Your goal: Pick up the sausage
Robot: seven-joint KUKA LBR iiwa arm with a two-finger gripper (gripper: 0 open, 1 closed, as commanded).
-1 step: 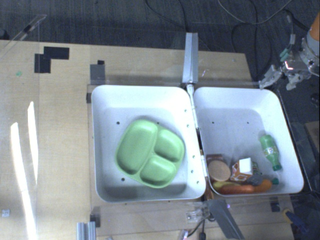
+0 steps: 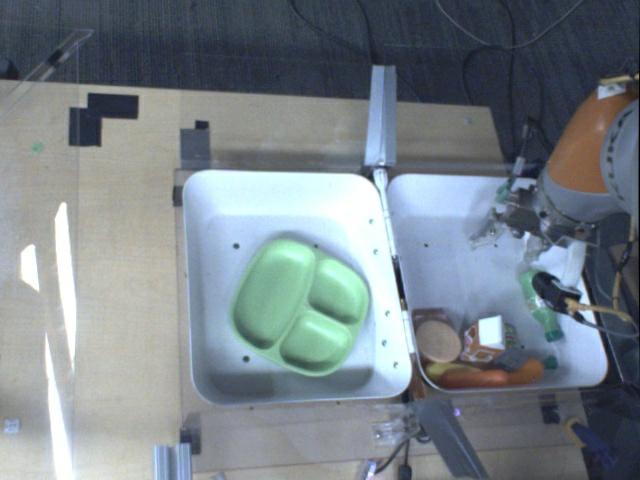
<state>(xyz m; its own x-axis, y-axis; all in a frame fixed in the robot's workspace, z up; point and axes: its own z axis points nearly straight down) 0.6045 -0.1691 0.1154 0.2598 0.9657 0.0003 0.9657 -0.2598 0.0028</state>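
Sausage (image 2: pixel 478 377) lies along the near wall of the right bin (image 2: pixel 440 218), beside a round brown item (image 2: pixel 438 341) and a small carton (image 2: pixel 488 334). Hand (image 2: pixel 512 218) hovers near the bin's far right side (whether open, I cannot tell), holding nothing visible. Approach step, I judge: next, travel toward the near wall and descend.

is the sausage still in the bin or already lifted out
In the bin. The sausage lies flat along the near wall of the right bin, beside other food items, with the claw apart from it.
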